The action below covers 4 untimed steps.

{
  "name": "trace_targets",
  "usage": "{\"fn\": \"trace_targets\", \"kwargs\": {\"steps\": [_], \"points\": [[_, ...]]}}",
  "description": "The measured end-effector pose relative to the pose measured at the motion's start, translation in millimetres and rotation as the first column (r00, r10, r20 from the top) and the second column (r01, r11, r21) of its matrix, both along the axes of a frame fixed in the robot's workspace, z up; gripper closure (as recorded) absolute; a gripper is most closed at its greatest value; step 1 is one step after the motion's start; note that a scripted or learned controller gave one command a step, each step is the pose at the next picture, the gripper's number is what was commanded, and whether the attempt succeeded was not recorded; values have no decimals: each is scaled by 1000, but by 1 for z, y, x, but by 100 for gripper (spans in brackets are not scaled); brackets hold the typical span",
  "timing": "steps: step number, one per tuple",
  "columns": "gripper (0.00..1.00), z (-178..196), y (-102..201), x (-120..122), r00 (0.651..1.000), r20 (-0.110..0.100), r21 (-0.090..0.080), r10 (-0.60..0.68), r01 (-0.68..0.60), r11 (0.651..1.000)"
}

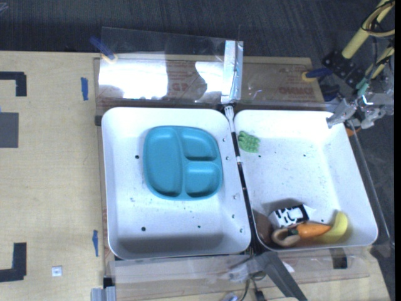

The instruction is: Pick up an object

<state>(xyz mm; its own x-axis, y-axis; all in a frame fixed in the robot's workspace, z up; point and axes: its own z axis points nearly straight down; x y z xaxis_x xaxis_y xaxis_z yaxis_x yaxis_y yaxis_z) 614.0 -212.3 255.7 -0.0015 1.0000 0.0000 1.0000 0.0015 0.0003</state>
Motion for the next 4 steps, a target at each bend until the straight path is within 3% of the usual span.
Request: {"fn": "trace_targets", "kwargs": {"steps": [1, 2, 3, 4], "points": [[0, -12, -12, -43, 1000, 0, -1, -22, 22, 1000], [0, -105, 106, 0, 938, -7, 1, -348, 348, 938], [0, -148, 120, -58, 1000, -5, 2, -10, 10, 1000], [0, -169, 81, -11, 999, 4, 0, 46, -46, 999]]}}
